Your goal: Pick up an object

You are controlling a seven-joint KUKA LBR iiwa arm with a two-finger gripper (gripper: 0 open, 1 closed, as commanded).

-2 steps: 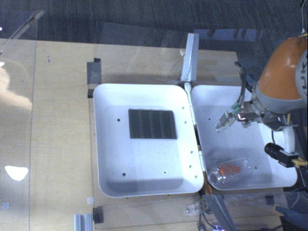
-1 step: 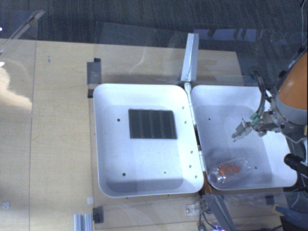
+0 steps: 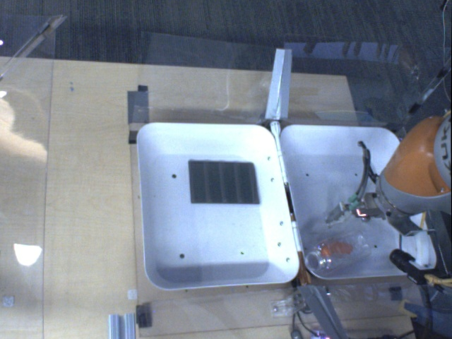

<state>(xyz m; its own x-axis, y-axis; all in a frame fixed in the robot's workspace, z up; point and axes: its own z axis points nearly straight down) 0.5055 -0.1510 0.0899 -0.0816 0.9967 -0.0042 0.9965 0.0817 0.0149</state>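
Light wooden bench [image 3: 78,210] on dark carpet, two shallow white bins side by side. Left white bin [image 3: 162,260] at frame centre has a dark ribbed rectangular pad [image 3: 223,182] on its floor. Right white bin [image 3: 318,161] holds a clear plastic object with an orange-red patch [image 3: 333,250] near its lower edge. Grey-and-orange arm enters from the right; gripper [image 3: 351,209] sits above and just right of that object, apart from it. Cannot tell gripper state: too small and blurred.

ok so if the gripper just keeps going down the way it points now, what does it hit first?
Probably the floor of the right-hand shallow white bin. The two-finger gripper hangs over bare floor, just above the clear plastic object with a reddish patch in the picture. Depth is unclear from this slant, so it may clip that object.
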